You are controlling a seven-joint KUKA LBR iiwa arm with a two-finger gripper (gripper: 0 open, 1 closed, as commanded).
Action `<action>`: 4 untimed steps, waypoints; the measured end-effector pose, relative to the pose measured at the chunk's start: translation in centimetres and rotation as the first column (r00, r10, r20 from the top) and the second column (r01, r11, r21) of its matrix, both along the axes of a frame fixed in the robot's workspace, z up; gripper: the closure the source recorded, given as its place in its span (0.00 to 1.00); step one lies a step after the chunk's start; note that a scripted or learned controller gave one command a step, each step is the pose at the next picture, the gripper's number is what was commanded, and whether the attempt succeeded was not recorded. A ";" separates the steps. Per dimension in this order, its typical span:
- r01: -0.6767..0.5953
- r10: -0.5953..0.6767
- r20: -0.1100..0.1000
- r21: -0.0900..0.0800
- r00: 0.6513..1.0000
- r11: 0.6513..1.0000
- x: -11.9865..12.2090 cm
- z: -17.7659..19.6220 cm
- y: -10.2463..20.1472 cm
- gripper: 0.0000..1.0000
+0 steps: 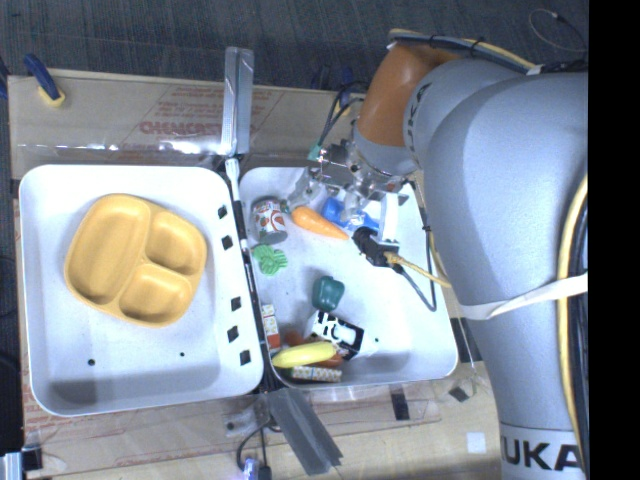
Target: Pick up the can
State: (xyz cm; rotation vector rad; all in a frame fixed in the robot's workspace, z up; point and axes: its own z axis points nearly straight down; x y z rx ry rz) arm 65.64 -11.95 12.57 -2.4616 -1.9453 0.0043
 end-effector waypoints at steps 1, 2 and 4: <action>0.082 -0.082 0.011 -0.012 0.997 0.997 0.2 -2.2 1.8 0.00; 0.167 -0.167 0.019 -0.005 0.986 0.986 0.5 -2.2 2.1 0.00; 0.261 -0.261 0.000 -0.001 0.965 0.965 -3.1 -3.3 2.9 0.00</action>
